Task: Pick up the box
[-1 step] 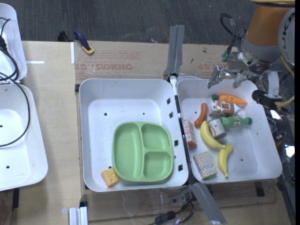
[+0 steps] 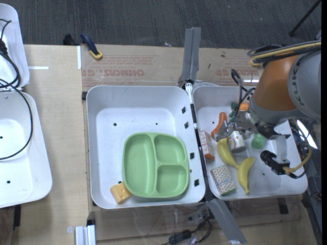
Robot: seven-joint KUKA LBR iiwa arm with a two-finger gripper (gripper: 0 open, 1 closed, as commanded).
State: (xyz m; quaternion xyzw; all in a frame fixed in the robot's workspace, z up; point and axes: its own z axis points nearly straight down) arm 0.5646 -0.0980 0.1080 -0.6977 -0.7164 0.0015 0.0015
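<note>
A: Box point(image 2: 223, 180) first. Where?

B: In the right bin point(image 2: 286, 185), at its near left corner. Speckled pale top, lying flat, turned a little askew. Just left of the nearer banana point(image 2: 245, 173), perhaps touching it; hard to say.

A: Held by anything?

B: No. Free in the bin, nothing over it.

A: And the jaws?

B: Somewhere under the wrist, far of the box, in the clutter at mid-bin. Wide or narrow, cannot tell: masked by the arm point(image 2: 278, 86) and mixed up with a silvery cylinder point(image 2: 236, 142) just below.

A: Other things close by?

B: A second banana point(image 2: 226, 152), far of the box and beside the cylinder. A slim red-and-white carton point(image 2: 205, 144) against the bin's left wall, print too small to read. An orange-red stick-like piece point(image 2: 220, 122) farther off, partly covered. A green lump point(image 2: 258, 141) right of the cylinder, shape unclear. A black fitting with a yellowish cable point(image 2: 276, 163) toward the right, possibly part of the arm.

A: Left bin point(image 2: 97, 137)?

B: Holds a green divided plate point(image 2: 156, 165), three compartments, toward the near side. A small yellow piece point(image 2: 120, 193) at the plate's near left edge, touching it or nearly.

A: Beyond the bins?

B: Brown table point(image 2: 56, 86) with reversed lettering on its far part. A blue-and-yellow clamp point(image 2: 91, 46) at the far edge. At far left, another white tray point(image 2: 30, 177), cut off by the frame, with a black cable point(image 2: 23, 131) looping across.
</note>
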